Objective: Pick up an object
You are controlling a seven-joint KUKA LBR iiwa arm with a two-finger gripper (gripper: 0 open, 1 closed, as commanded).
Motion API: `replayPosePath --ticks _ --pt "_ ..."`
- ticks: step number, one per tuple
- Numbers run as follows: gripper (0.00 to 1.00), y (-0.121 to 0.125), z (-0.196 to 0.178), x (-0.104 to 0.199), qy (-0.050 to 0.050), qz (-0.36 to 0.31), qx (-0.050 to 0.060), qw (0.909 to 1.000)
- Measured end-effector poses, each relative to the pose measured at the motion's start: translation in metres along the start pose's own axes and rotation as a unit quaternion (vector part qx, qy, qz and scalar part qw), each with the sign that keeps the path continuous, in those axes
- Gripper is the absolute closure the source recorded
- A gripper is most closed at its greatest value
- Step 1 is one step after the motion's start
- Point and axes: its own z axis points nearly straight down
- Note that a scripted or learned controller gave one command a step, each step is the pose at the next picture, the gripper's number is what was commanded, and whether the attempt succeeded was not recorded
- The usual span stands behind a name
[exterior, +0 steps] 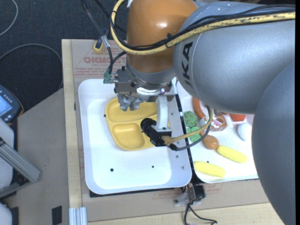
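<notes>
Hanging low over the left bin [93,172], the gripper [129,102] stood directly above the upper lobe of the yellow divided dish [126,135], whose long axis ran down-right from there, its grip state impossible to tell.

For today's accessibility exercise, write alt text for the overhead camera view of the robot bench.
A grey robot arm with an orange band lowers its end effector over a yellow divided tray in the left white bin. The right white bin holds toy foods, including a corn cob and a green item.
</notes>
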Motion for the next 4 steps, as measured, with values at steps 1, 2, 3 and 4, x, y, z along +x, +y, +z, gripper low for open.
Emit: replayPosePath --ticks 1,2,3,4 --pt "1.00 -0.058 -0.010 -0.067 0.001 0.002 -0.001 1.0000" --pt "1.00 -0.035 0.036 -0.033 0.001 -0.002 0.000 1.0000" --pt "1.00 0.022 -0.013 -0.140 0.000 0.004 -0.007 1.0000" --pt "1.00 -0.001 -0.003 -0.053 0.003 -0.006 -0.001 1.0000"
